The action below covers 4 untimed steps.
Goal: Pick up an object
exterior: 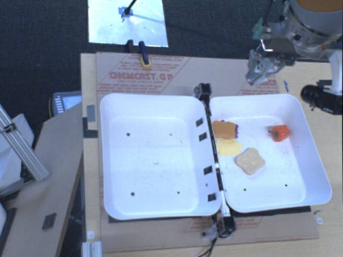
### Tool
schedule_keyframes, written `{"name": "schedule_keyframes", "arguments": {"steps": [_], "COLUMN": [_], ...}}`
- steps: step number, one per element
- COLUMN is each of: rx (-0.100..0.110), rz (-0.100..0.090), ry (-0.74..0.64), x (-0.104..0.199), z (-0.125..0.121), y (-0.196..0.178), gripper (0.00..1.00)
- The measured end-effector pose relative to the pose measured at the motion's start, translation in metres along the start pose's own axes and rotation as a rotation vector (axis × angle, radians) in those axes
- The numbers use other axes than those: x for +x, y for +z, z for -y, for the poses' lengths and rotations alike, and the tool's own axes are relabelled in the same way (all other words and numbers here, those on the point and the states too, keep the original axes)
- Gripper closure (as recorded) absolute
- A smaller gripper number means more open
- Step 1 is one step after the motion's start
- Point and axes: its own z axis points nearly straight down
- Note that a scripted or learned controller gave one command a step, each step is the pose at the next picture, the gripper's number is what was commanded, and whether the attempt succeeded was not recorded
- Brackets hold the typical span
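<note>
At the left half of the frame sits the left bin [155, 154], a shallow white tray; I have no business there for this task. Just right of the divider between the trays, inside the right bin [308, 165], four candidate objects lie in its upper and middle part. Working rightward: an orange block [224, 129] rests close against the bin's left wall; a flat yellow piece [229, 148] lies directly below it in the frame, the two touching or nearly so; a tan bread-shaped piece [250, 161] lies just beside the yellow one, lower and to the right; a small red-orange object [279, 133] stands well apart from the others, toward the right wall.

My gripper [262, 71] hangs in the upper right of the frame, above the bench and beyond the right bin's far rim, not over any object. It carries nothing. Whether its fingers are parted or closed I cannot tell from this angle.

Step in hand, as I judge it: the approach, with no target yet engaged and the pick not begun. The next move calls for travel down-frame into the right bin, then descent onto one object. The red-orange object is probably the cleanest target, since it has clearance on all sides; the clustered three risk a grasp fouled by a neighbour.
</note>
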Motion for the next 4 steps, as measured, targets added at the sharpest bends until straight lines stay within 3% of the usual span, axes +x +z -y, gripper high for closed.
{"name": "schedule_keyframes", "arguments": {"steps": [1,2,3,4], "rx": [-0.003,-0.005,-0.009,-0.006], "rz": [-0.001,-0.002,-0.002,0.001], "ry": [0.000,0.000,0.002,0.011], "x": [0.069,0.135,0.193,0.189], "z": [-0.020,-0.019,-0.049,-0.090], "y": [0.004,-0.013,-0.049,-0.047], "gripper": [1.00,1.00,1.00,1.00]}}
